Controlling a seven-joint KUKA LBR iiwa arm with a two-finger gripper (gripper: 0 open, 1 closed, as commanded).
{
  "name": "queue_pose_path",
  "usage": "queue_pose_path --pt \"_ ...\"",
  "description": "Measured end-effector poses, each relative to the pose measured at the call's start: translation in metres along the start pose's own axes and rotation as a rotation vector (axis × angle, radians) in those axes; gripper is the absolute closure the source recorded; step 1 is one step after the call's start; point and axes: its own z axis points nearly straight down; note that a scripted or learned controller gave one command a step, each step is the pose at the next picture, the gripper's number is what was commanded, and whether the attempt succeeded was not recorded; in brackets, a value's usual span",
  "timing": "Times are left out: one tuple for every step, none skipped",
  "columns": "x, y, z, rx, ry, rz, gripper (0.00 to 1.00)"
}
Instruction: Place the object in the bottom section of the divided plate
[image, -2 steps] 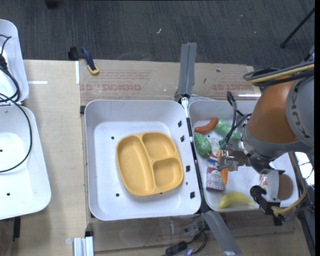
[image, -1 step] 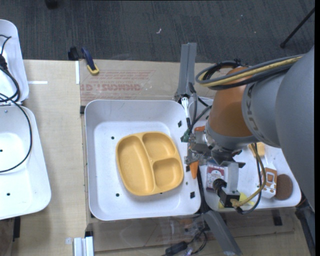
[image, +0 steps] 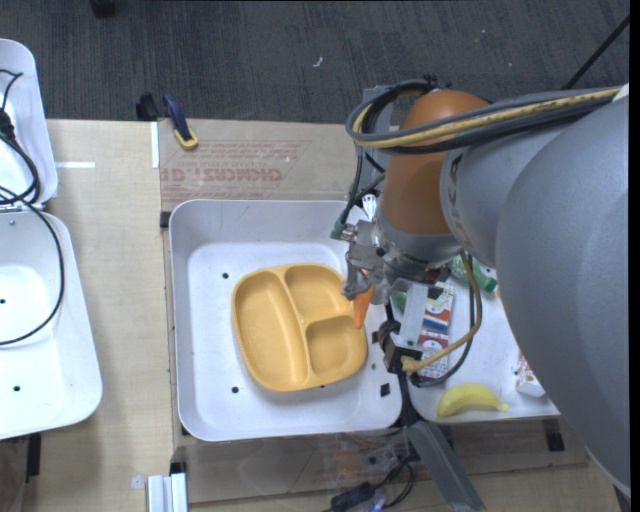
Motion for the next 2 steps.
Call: queue_pose_path --pt "0.016 0.006 -0.019 -0.001 0.000 -0.076 1.00" --pt "0.071 -0.008 -0.004 0.001 -0.001 -0.021 1.00"
